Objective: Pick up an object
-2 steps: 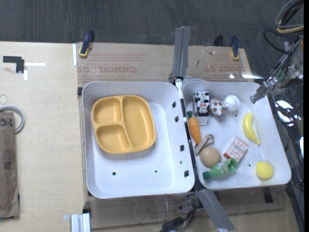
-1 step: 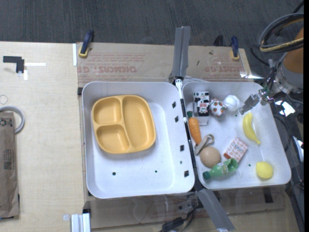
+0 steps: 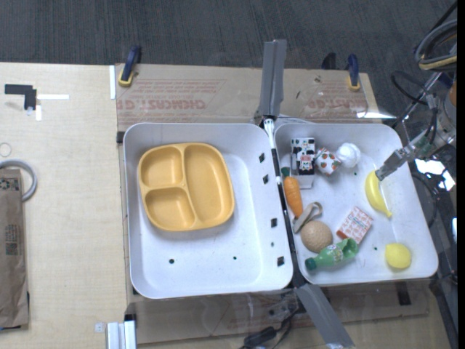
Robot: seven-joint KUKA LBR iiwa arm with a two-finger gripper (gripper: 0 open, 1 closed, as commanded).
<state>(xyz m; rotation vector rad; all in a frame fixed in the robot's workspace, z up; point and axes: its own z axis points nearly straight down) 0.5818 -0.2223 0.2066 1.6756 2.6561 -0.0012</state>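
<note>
Risk of a missed grab: gripper [image 3: 392, 164] poised just above the banana [image 3: 376, 193] against the right bin's [image 3: 421, 217] far-right wall, finger spacing impossible to tell, curved peel liable to roll or slide away toward the lemon [image 3: 397, 256] below.

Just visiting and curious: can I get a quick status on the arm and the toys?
End effector over right bin, beside banana. Nothing seen in its grip. Lemon, carrot, bottle lie nearby.
</note>
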